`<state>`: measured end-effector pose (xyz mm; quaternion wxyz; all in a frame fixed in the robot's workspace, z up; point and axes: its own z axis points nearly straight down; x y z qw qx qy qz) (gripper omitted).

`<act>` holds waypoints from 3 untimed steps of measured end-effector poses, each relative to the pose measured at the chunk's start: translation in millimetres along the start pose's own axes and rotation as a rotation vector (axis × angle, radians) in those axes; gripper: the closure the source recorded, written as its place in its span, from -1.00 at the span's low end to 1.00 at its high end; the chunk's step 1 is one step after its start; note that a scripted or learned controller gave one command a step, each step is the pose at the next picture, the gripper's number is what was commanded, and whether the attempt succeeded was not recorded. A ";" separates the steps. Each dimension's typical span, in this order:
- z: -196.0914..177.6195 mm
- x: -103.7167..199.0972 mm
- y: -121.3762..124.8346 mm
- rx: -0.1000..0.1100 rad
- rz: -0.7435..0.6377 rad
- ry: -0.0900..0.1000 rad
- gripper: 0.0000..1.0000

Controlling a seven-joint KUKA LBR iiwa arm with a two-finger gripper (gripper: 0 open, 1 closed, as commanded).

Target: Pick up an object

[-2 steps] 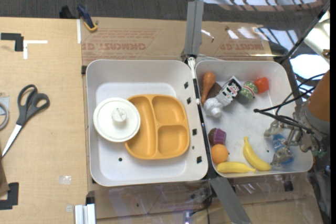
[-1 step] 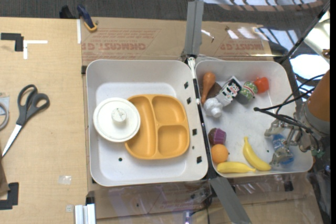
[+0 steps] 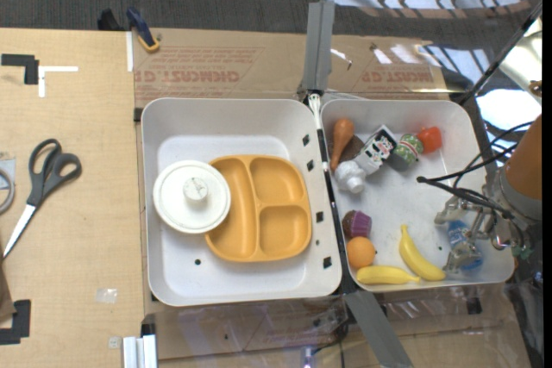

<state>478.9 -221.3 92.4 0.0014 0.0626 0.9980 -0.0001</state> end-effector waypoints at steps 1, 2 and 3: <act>0.0 -0.1 0.2 0.000 -0.004 0.000 -1.00; 0.0 -0.1 0.2 0.000 0.003 0.000 -1.00; 0.0 -0.1 0.2 0.000 0.001 0.000 -1.00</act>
